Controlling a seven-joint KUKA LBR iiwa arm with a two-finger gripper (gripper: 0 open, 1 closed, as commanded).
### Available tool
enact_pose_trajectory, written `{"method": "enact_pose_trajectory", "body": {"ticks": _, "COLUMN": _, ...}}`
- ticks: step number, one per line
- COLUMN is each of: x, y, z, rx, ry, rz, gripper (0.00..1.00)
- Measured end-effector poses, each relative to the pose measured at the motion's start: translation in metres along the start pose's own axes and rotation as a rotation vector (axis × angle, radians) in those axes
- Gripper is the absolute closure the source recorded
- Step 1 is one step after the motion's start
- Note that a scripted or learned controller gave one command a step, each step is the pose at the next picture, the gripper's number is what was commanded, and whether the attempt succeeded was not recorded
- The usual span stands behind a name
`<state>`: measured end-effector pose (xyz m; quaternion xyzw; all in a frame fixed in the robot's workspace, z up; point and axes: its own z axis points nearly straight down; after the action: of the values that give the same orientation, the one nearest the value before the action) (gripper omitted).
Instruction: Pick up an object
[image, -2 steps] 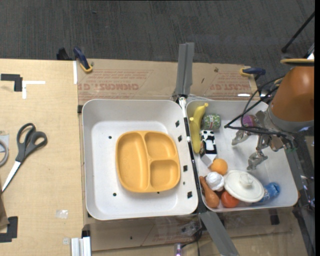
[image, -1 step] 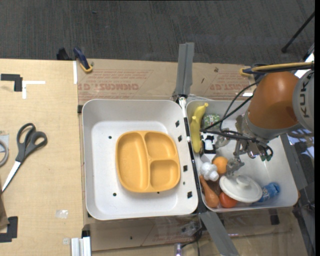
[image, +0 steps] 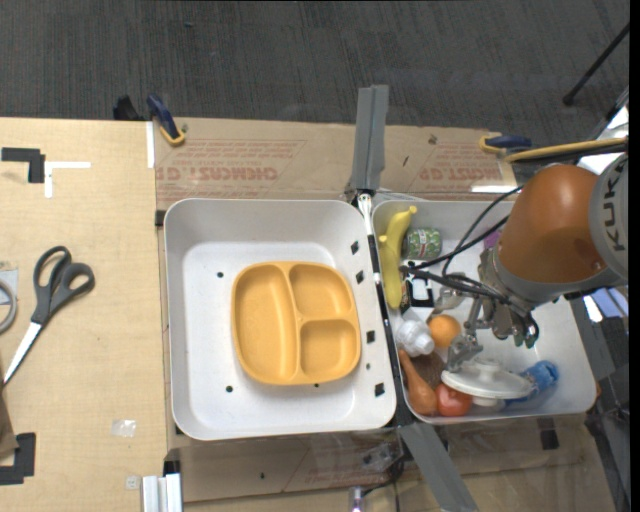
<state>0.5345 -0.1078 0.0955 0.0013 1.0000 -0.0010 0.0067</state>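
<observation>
We can't tell the finger state; the gripper (image: 468, 345) is down in the right bin (image: 572, 400), tips lost in clutter just above the white lid (image: 485, 381). Nothing visibly held. Nearest candidates: orange (image: 444, 328) just beside the tips, carrot (image: 417, 382), tomato (image: 453, 402), banana (image: 395, 250) along the divider. We'd judge the orange light, firm and round, likely to roll, so take it across the middle. Yellow plate (image: 296, 322) sits in the left bin (image: 185, 330).

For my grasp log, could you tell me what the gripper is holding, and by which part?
It cannot be told: the gripper is low in the right bin, just above a white lid, with nothing visibly between it.
</observation>
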Motion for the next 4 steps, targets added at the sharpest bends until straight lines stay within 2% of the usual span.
{"method": "enact_pose_trajectory", "body": {"ticks": 1, "x": -0.007, "y": -0.079, "z": -0.007, "rx": 0.001, "ry": 0.003, "rz": 0.0, "gripper": 0.0}}
{"method": "enact_pose_trajectory", "body": {"ticks": 2, "x": -0.075, "y": -0.009, "z": 0.0, "rx": 0.006, "ry": -0.001, "rz": -0.028, "gripper": 0.0}}
{"method": "enact_pose_trajectory", "body": {"ticks": 3, "x": -0.002, "y": -0.001, "z": 0.001, "rx": 0.0, "ry": 0.003, "rz": -0.049, "gripper": 0.0}}
{"method": "enact_pose_trajectory", "body": {"ticks": 4, "x": -0.004, "y": 0.0, "z": -0.009, "rx": 0.0, "ry": 0.0, "rz": -0.053, "gripper": 1.0}}
